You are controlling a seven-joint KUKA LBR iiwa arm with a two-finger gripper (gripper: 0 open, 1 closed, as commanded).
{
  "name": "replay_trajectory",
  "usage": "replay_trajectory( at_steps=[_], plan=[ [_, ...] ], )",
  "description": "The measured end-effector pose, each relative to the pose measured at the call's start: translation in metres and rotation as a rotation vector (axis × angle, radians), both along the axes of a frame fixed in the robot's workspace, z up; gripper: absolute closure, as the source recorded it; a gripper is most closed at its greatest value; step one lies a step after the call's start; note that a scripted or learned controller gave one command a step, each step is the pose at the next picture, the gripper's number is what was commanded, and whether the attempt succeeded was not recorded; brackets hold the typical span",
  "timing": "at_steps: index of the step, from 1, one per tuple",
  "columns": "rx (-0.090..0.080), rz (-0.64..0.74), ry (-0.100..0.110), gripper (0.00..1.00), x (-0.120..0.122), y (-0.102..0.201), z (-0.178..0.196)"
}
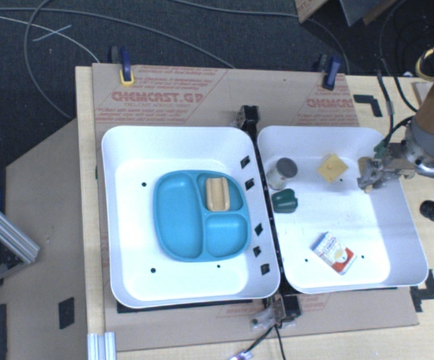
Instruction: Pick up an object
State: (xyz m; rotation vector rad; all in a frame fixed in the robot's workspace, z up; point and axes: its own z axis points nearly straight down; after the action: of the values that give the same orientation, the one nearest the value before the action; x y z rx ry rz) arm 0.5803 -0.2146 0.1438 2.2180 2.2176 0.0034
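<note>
Camera view | tool (370, 177) at right bin (397, 231) right rim, grip state unclear | yellow block (333, 167) near

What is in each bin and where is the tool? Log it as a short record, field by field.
left bin: blue divided tray with a tan block in its upper right compartment
right bin: grey can, green object, yellow piece, small white and red packet
tool: at the right bin's right edge, above its floor, nothing seen in it
nearest item to tool: yellow piece
</note>
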Motion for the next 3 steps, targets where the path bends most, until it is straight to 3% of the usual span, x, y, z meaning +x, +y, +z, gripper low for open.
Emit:
replay_trajectory(
  at_steps=[2, 3],
  plan=[
    [0.0, 0.002, -0.002, 1.0, 0.014, 0.004, 0.109],
    [0.004, 0.004, 0.008, 1.0, 0.017, 0.054, 0.097]
  ],
)
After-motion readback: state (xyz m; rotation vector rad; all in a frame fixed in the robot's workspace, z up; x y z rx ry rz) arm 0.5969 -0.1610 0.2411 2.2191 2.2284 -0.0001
